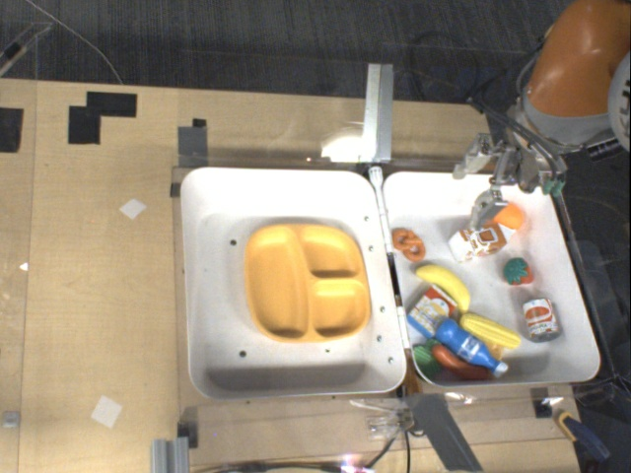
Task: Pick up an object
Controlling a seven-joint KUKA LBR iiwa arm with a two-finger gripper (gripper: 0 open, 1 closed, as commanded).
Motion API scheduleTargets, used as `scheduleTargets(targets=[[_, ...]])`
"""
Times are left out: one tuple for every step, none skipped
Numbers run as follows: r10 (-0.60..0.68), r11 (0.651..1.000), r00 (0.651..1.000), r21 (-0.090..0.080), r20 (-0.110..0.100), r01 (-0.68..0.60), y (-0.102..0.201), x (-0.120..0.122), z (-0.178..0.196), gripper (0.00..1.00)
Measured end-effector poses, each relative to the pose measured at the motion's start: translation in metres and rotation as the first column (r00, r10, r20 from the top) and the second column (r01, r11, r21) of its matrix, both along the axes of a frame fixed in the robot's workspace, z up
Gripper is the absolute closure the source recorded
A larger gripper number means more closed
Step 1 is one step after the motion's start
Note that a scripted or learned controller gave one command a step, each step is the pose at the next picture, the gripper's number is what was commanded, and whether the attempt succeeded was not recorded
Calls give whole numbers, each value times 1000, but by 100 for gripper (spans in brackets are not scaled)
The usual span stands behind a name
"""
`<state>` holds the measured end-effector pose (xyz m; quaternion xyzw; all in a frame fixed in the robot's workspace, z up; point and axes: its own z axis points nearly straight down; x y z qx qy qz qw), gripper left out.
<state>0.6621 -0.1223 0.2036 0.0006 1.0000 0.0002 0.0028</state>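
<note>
You see two white bins [202,264] – one yellow tray [306,282] left, two bananas [446,284], one blue bottle [467,346], one milk carton [477,242] right – under the claw [490,208], grip too unclear to tell

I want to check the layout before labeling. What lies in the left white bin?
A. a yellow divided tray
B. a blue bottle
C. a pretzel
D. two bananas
A: the yellow divided tray sits alone in the left bin, while the blue bottle, bananas and pretzel all lie in the right bin.
</note>
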Motion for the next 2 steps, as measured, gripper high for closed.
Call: scheduleTargets(targets=[[-141, 990, 990, 1, 11, 141, 13, -13, -113, 0], [-607, 795, 795, 5, 4, 607, -6, -16, -116, 0]])
